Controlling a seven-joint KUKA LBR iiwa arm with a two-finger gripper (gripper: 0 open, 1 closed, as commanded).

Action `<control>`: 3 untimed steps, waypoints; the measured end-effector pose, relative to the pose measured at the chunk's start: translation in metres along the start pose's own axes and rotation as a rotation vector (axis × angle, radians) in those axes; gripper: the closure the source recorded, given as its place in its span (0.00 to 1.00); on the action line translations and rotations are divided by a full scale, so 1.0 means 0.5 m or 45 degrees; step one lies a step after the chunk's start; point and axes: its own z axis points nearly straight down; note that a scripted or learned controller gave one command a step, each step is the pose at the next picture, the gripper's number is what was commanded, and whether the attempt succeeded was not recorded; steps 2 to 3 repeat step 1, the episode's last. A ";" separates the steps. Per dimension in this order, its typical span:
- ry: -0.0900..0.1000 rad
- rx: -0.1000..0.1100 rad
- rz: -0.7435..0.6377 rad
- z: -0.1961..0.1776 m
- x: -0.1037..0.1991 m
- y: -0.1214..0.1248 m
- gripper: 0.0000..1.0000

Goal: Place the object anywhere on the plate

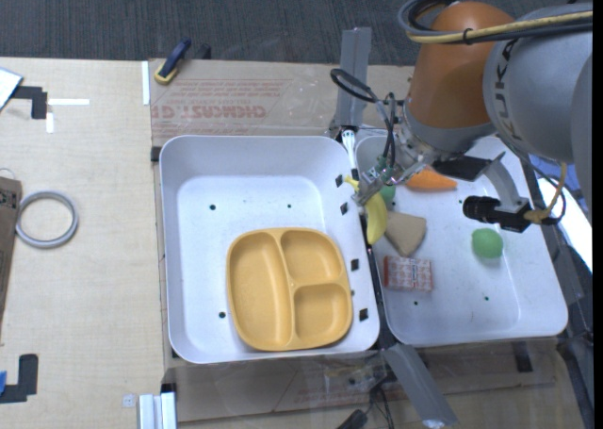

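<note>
A yellow three-compartment plate (287, 288) lies in the left white bin (188, 229), toward its front right. My gripper (382, 177) hangs low over the back left corner of the right bin (528, 309). It is just above the top end of a yellow banana (377, 218) that lies along the bin's left wall. A tan wedge (407, 232) rests beside the banana. An orange carrot-like piece (433, 182) lies just to the right of the gripper, partly under the arm.
The right bin also holds a green ball (487, 243) and a red-and-white packet (408, 273). The arm's grey and orange body (471, 59) covers that bin's back. On the bench at far left lies a tape roll (44, 219).
</note>
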 end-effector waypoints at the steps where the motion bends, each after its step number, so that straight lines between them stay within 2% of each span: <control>1: 0.000 0.000 0.002 0.000 -0.001 0.000 0.00; 3: 0.000 0.000 0.002 0.000 -0.001 0.000 0.00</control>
